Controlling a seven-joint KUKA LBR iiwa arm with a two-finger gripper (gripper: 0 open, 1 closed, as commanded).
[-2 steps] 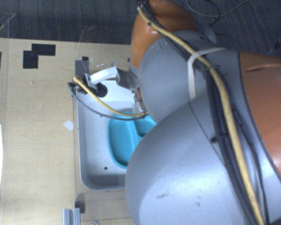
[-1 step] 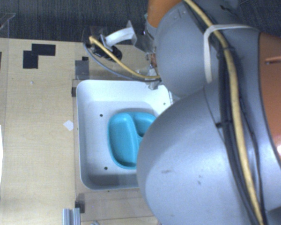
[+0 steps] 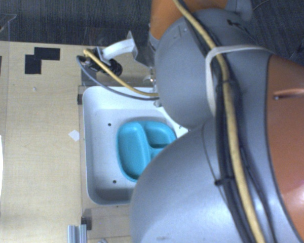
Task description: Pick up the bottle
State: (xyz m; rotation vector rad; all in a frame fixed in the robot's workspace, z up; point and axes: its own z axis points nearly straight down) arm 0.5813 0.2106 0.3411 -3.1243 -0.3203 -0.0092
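A light-blue, rounded plastic object [image 3: 134,148] lies in the white bin [image 3: 99,130]; it may be the bottle, but its shape is not plain. Its right and lower parts are hidden behind my grey arm [image 3: 207,151], which hangs very close to the camera and covers the right half of the view. The arm's orange band [image 3: 294,135] shows at the far right. The rest of the bin's floor that I can see is bare white, with two small dark dots.
A yellow cable [image 3: 111,75] runs from the arm across the bin's top edge, beside a white bracket [image 3: 119,48] and a black fitting. The tan bench [image 3: 35,135] with black markers [image 3: 40,58] lies left of the bin.
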